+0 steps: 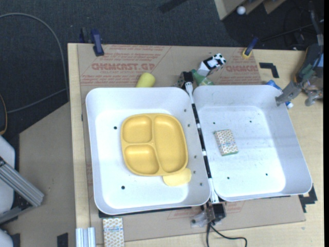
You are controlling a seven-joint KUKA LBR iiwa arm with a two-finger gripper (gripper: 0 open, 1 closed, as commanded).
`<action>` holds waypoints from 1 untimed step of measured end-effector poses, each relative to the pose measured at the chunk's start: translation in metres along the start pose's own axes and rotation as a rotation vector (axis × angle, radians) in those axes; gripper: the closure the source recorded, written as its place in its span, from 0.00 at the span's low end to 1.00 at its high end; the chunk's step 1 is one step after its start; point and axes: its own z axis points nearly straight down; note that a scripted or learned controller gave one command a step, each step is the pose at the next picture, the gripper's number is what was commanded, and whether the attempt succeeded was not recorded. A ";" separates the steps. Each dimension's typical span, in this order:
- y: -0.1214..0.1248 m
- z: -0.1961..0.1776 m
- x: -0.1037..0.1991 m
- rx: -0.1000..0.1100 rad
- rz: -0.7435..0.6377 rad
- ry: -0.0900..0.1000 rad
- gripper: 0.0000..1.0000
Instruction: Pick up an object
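A small patterned packet (225,142) lies flat in the right bin (267,189), a little left of its middle. In the left bin (103,138) sits a yellow divided plate (153,143), with a pale yellow flat piece (178,178) poking out from under its near edge. My gripper (297,98) hangs over the far right corner of the right bin, well away from the packet. Its two fingers (281,99) stand spread apart with nothing between them.
Behind the bins on the bench lie a yellow rounded object (146,80) and a black-and-white toy (213,63). Blue clamps (96,41) grip the board's far edge. Another patterned packet (113,231) lies on the bench at the front left.
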 end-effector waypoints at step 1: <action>-0.008 0.090 0.067 0.000 -0.001 0.001 0.00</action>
